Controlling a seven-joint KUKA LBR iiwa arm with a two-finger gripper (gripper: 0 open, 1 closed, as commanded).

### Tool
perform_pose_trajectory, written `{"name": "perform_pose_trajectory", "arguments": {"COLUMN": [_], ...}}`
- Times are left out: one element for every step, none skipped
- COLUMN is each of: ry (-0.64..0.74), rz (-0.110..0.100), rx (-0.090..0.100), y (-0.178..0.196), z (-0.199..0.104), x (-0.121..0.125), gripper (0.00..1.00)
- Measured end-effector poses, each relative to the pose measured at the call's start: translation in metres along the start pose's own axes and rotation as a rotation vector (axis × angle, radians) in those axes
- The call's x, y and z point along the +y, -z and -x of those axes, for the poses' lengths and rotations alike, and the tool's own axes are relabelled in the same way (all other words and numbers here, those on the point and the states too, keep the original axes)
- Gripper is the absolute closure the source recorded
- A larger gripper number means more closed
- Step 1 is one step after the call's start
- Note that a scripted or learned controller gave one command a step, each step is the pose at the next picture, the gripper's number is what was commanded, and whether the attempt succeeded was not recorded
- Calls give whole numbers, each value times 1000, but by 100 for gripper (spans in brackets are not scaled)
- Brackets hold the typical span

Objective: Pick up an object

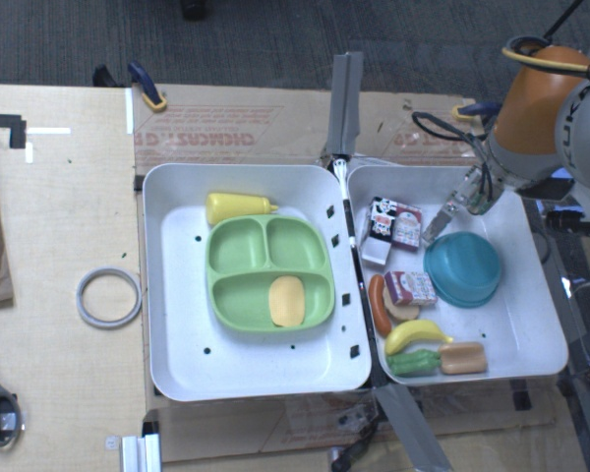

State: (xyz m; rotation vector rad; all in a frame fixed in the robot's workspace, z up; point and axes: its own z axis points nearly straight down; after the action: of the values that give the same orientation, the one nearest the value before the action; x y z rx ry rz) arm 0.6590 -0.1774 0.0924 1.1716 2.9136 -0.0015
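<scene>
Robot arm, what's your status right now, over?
Gripper low in right bin, nothing visibly held. Blue bowl right beside it, untouched. Small boxes crowd its left.

The right bin holds a teal bowl upright at its middle, a black-and-white carton to the far left, a small red-labelled box, a sausage, and a banana, green vegetable and bread roll along the near edge
</scene>
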Motion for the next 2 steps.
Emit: {"name": "perform_pose_trajectory", "arguments": {"ry": [-115,-19], "rz": [3,2], "rx": [-1,-2], "y": [1,1], "z": [-20,-18], "x": [-25,-62], "gripper": [0,0]}}
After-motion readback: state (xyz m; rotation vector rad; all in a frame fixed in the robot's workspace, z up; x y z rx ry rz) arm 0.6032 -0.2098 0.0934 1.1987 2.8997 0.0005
